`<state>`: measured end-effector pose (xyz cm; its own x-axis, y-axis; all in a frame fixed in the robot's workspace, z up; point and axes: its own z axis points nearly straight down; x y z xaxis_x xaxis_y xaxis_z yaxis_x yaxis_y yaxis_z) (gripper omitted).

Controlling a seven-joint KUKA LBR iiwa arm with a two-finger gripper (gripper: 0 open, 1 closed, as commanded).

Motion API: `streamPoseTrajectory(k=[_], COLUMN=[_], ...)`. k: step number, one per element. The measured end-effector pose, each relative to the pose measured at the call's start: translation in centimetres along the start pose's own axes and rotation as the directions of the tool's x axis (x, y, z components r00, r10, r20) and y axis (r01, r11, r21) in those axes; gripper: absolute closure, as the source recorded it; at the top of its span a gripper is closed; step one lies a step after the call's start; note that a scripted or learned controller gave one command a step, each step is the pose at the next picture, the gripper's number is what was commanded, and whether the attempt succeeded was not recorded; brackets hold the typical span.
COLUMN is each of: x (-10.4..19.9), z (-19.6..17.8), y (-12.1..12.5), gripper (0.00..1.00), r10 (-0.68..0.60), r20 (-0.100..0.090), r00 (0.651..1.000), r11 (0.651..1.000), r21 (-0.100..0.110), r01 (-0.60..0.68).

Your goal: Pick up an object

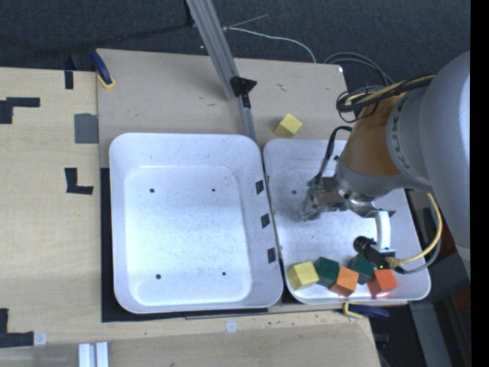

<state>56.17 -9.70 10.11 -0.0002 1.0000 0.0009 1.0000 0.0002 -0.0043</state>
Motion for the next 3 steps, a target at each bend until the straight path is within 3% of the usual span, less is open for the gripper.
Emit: streamPoseTrajectory(k=[1, 2, 3], x=[0.0, 1.1, 4.8], z=[-0.9, -9.4, -13.1], y=[-0.1, -7.9, -7.9], gripper=[1.00, 1.00, 1.00], r10=[0.000, 0.001, -0.005], r20=[-0.001, 0.000, 0.000], r00=[1.000, 1.000, 1.000], r11=[1.000, 1.000, 1.000], r21=[0.002, -0.005, -0.006], r01=[0.000, -0.001, 0.005])
